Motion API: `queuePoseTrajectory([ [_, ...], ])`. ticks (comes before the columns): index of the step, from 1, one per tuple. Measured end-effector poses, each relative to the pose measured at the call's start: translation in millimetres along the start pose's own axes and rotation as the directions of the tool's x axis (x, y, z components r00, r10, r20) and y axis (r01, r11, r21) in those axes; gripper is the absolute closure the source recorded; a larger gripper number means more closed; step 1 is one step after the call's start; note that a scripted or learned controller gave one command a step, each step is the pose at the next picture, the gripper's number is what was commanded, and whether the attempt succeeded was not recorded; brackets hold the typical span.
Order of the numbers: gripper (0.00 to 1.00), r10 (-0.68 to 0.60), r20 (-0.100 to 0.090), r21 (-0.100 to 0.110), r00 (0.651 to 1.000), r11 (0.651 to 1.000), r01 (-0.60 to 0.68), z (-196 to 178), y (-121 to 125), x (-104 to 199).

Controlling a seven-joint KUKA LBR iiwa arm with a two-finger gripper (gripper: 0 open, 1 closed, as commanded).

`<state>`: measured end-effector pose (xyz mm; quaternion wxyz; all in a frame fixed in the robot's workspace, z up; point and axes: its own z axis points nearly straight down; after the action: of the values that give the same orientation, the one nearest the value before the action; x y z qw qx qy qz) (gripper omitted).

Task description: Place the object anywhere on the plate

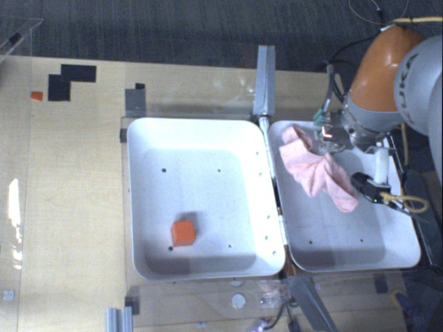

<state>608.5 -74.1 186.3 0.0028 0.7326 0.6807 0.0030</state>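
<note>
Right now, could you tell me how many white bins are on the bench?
2. The left bin holds an orange block near its front. The right bin holds a pink cloth toward its back, below the tool.

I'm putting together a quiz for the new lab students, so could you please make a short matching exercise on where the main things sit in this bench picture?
Things:
1. pink cloth
2. orange block
3. gripper

Places:
A. lower part of the left bin
B. right bin
C. over the upper part of the right bin, at the cloth's top

Pairs: 1-B, 2-A, 3-C
</note>
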Motion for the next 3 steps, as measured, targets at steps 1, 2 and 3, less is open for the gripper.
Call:
queuePoseTrajectory([
  [1, 1.00, -0.009, 0.001, -0.001, 1.000, 1.000, 0.009, -39.7, 2.8, 1.7],
  [2, 1.00, -0.403, 0.001, 0.000, 0.915, 0.915, 0.403, -49.2, 15.6, 54.6],
  [3, 1.00, -0.729, 0.000, -0.002, 0.684, 0.684, 0.729, -54.6, 15.4, 105.7],
])
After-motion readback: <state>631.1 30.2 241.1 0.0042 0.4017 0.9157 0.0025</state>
